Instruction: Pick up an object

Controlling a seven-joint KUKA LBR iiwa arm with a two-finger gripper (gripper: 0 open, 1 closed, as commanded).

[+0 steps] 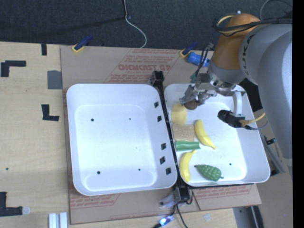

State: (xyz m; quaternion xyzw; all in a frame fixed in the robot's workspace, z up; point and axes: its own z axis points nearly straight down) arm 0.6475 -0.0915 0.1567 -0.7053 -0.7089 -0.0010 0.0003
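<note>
- The gripper [192, 99] is hung low over the right bin [247, 151], just above the yellow lump [179, 114], presumably for a grasp.
- Whether it is wide or narrow cannot be told.
- The bananas [204, 134] are crowded nearby.

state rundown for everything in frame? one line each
end effector: low in the right bin's far part, by the pale yellow object; grasp not visible.
pale yellow object: resting in bin, near the divider.
upper banana: lying flat, loose.
lower banana: lying flat by the near rim.
green bumpy object: lying flat, beside the lower banana.
green flat object: lying flat.
left bin: level.
right bin: level.
</note>
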